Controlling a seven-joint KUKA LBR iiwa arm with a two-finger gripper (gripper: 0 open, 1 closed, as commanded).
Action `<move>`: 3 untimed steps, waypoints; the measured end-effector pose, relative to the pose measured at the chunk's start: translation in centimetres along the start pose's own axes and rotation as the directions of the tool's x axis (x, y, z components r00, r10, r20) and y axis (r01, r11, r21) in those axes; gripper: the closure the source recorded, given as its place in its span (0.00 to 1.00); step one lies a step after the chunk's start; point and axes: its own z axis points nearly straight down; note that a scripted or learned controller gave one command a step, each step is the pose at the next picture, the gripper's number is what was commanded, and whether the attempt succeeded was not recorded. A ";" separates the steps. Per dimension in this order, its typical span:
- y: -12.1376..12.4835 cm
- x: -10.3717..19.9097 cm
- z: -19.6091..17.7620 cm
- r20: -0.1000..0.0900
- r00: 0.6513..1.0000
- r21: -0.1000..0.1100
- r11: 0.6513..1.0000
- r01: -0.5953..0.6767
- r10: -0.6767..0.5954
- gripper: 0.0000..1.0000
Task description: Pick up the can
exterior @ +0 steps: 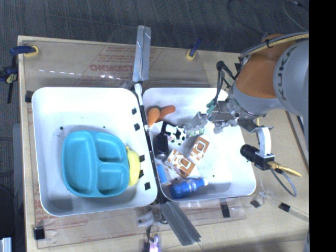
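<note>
Can (188,157) lies hemmed by the blue bottle (185,188) and black object (160,143) beside it, so the gripper (195,124) near it, its grip unreadable, could snag those instead.

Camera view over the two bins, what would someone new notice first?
Probably the bright blue divided plastic plate lying in the left white bin, with a yellow object tucked against its right edge. Next, the grey arm with its orange band reaching into the right white bin, above a clutter with an orange carrot-like piece, a patterned orange-and-white box and a blue bottle.
</note>
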 end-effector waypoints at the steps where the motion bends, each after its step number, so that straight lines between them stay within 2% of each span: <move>1: 6.8 -2.0 7.5 0.001 0.999 -0.001 0.999 -0.051 0.051 0.00; 2: 6.2 -3.1 11.2 0.001 0.999 -0.008 0.999 -0.053 0.053 0.00; 3: 8.4 -3.6 12.9 0.000 0.990 -0.004 0.990 -0.139 0.139 0.00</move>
